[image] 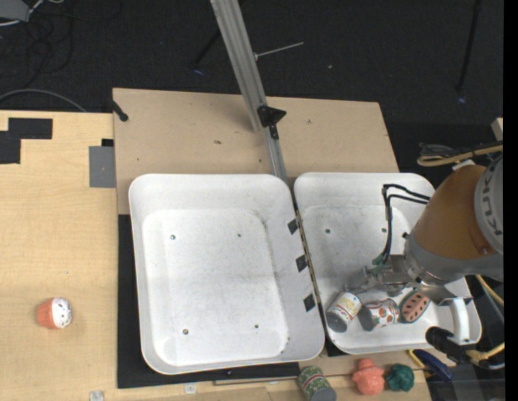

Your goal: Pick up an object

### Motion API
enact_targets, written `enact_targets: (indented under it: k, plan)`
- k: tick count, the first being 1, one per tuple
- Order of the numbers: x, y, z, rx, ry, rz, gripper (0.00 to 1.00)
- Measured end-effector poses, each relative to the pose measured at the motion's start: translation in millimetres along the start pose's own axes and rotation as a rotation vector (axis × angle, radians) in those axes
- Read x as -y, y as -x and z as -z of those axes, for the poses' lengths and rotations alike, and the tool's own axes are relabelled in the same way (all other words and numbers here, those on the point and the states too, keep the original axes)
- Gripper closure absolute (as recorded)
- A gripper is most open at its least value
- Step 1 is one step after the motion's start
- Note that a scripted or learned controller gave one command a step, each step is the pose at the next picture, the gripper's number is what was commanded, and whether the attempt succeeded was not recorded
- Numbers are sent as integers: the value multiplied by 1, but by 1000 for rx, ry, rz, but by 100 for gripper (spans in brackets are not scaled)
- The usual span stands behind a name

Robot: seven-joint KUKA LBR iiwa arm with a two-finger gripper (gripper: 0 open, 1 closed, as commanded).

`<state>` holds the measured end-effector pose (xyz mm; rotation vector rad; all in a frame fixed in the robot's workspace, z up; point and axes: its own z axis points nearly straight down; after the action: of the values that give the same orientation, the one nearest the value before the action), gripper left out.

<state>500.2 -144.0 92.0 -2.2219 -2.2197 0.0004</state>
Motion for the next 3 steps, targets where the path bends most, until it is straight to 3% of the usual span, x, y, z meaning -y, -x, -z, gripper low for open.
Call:
enact_targets:
  k: [1, 3]
  plan:
    - [0, 1, 11, -1, -1, -5, 100]
    - [-18, -4, 121, 1, 4, 2, 100]
